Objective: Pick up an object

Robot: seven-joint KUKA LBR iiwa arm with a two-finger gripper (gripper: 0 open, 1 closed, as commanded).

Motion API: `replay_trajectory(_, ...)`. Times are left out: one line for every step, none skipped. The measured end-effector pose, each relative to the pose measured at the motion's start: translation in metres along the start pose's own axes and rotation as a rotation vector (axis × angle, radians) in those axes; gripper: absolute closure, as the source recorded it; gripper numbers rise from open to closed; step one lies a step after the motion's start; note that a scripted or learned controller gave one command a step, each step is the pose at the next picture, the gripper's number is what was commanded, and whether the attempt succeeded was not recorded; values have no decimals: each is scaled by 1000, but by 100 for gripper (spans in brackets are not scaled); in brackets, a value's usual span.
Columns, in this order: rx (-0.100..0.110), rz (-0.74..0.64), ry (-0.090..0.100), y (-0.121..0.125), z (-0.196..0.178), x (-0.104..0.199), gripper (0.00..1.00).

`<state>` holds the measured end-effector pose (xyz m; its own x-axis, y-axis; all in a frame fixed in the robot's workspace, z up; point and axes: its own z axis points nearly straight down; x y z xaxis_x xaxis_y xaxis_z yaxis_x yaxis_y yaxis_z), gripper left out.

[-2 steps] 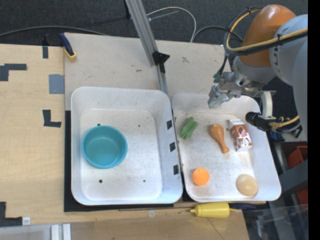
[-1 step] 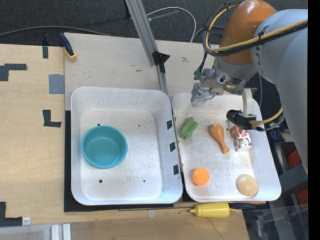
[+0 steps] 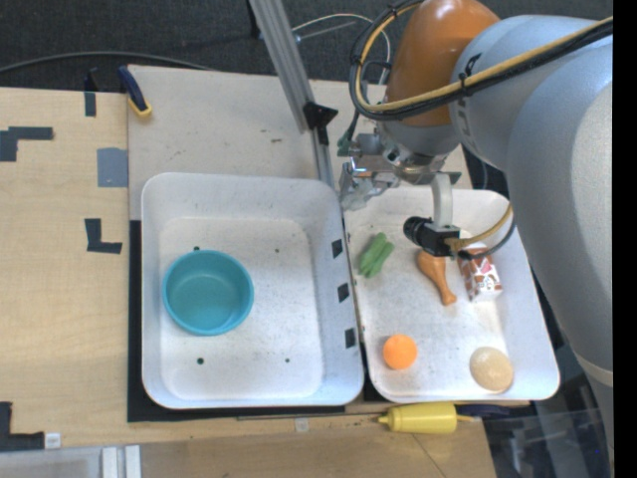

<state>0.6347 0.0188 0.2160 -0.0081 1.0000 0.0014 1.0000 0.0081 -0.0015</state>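
Observation:
The right bin [image 3: 528,381] holds a green object [image 3: 375,255], an orange drumstick-shaped piece [image 3: 436,275], a small red and white item [image 3: 483,277], an orange ball [image 3: 399,352] and a beige ball [image 3: 491,367]. A blue bowl [image 3: 207,291] sits in the left bin [image 3: 159,192]. My gripper [image 3: 355,189] hangs over the far left corner of the right bin, by the divider between the bins, just beyond the green object. Nothing is visibly held in it.
A yellow bottle [image 3: 423,418] lies outside the bins at the bench's front edge. A grey pole [image 3: 289,58] slants down to the divider right beside the gripper. Cables [image 3: 478,237] loop from the wrist over the right bin.

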Motion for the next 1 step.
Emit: replay_trajectory(0,1,0,1,5,56,100)
